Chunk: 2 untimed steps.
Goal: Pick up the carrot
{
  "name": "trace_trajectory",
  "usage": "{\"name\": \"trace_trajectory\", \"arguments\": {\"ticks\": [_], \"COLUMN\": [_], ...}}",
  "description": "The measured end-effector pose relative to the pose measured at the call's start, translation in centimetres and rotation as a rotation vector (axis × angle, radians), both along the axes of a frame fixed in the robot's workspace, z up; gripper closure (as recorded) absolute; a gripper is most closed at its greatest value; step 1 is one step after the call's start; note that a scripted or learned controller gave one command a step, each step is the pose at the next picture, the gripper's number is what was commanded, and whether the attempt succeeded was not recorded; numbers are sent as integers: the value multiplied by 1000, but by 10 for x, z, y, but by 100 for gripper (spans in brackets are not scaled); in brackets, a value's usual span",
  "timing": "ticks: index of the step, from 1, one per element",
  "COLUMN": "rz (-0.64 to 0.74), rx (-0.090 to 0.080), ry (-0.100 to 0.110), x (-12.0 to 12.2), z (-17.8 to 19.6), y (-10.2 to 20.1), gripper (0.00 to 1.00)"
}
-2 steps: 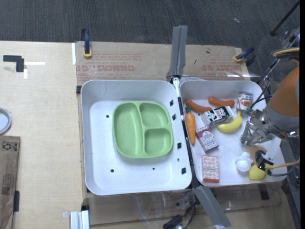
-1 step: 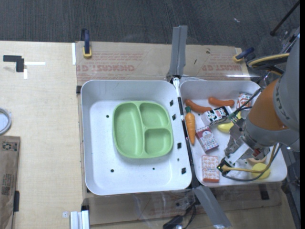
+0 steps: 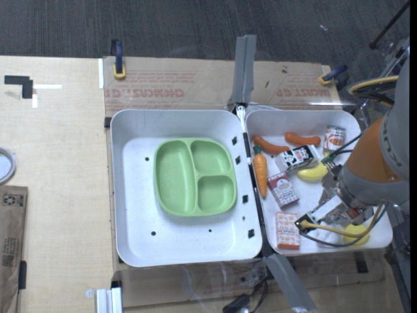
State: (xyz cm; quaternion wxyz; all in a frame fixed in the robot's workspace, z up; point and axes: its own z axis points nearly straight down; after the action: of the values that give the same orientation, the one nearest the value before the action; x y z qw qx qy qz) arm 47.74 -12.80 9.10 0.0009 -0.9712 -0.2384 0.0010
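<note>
Lying untouched, the carrot (image 3: 260, 173) is resting against the left wall of the right bin (image 3: 293, 114); you are looking at a pick not yet begun. The gripper (image 3: 333, 199) is hovering toward that bin's right front, well apart from the carrot; you cannot tell whether it is spread or pressed together. Counting: one carrot, two sausages (image 3: 303, 137), two bananas (image 3: 313, 173), three small boxes (image 3: 283, 191), one can (image 3: 334, 137), and one green plate (image 3: 160, 175) in the left bin (image 3: 130, 201).

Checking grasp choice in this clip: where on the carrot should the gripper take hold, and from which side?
Probably best to grip the carrot at its thick half, coming straight down from above. It lies flat, lengthwise, close along the right bin's left wall, so a side approach looks blocked. The small carton crowds its thin end.
</note>
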Motion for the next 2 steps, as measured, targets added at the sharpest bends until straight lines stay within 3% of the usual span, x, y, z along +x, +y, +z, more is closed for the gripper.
{"name": "trace_trajectory", "arguments": {"ticks": [1,2], "rz": [-273,-278], "rx": [-1,-2], "ry": [3,3], "x": [36,55], "z": [0,20], "y": [-31,-6], "gripper": [100,100]}}
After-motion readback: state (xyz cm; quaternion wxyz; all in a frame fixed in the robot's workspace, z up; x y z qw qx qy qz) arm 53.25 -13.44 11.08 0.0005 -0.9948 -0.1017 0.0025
